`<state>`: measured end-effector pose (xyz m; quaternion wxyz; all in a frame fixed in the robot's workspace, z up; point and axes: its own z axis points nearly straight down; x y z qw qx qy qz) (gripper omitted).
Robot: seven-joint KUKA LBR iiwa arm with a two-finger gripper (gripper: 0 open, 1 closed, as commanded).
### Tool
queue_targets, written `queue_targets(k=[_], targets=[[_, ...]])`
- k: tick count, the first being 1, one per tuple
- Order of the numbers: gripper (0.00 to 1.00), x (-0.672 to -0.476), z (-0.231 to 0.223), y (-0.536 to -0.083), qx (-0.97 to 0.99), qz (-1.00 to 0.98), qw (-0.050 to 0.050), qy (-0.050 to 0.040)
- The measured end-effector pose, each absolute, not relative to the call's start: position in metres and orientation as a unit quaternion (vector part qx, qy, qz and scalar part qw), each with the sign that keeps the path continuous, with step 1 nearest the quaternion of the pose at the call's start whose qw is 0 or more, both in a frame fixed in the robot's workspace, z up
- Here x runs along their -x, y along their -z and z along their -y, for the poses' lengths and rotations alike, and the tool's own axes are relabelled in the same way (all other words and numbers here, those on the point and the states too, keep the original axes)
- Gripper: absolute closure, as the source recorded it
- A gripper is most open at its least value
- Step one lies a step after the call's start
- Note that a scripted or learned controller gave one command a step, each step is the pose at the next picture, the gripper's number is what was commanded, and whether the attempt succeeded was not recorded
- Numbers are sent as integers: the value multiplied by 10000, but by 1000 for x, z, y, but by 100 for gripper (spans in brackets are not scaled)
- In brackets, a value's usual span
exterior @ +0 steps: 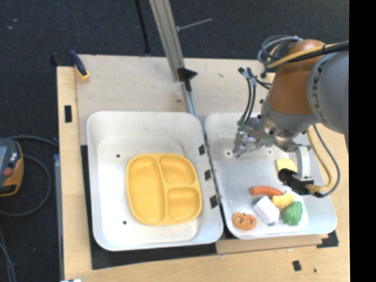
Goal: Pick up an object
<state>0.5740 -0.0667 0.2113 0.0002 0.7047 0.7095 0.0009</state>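
Tool (239,148), finger state unclear, low over smooth white right bin (235,175); glossy yellow compartmented tray (164,188) left

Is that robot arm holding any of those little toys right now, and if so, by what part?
Nothing is held. The end effector hangs over a bare patch of the right bin, with nothing between its fingers; the toys lie apart, toward the bin's near corner.

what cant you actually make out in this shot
- Gripper, camera view: small and blurred over the right bin; nothing can be read between its tips.
- Yellow item near the wrist: partly covered by the arm's black cable fitting, so its shape is unclear.
- White block: overlaps the yellow piece and green toy; their contact edges are hidden.
- Far right part of the right bin: covered by the arm.
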Motion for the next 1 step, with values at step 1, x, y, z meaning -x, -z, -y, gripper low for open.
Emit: queue_targets(k=[1], targets=[[100, -575, 13, -210, -7044, -7098, -2, -10]])
